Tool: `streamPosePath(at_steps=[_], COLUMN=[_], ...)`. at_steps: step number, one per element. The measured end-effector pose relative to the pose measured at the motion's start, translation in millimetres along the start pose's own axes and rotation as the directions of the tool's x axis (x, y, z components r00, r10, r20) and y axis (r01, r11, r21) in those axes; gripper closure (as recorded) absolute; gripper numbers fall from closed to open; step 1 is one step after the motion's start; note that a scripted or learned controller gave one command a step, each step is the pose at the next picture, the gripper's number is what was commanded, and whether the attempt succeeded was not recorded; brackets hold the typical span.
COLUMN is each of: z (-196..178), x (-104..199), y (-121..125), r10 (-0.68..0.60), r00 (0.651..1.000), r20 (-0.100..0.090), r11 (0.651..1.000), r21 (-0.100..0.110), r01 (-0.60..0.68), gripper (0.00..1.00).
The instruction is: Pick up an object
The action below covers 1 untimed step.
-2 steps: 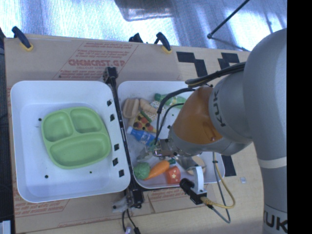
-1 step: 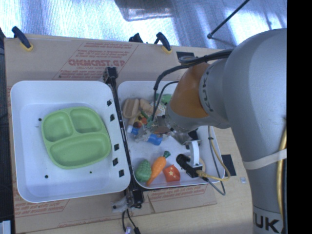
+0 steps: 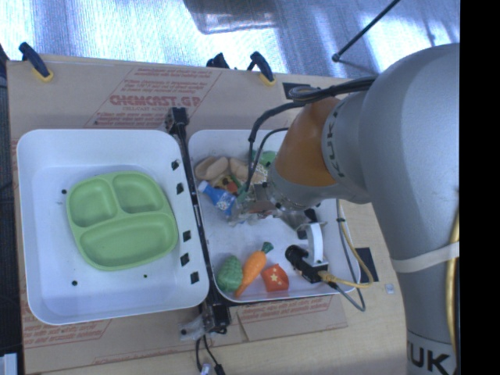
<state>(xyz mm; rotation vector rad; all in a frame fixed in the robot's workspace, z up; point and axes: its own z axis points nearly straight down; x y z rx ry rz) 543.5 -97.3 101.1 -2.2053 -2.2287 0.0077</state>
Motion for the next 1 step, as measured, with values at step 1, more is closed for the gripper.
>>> streamPosePath(at_steps=[1], z=[-177.1], x=[21.2], y=[22.3], r10=[0.004], r00=[1.000], r20=[0.001], r11=[1.000], r21=[-0.007], r01=[-0.004], gripper=[1.00])
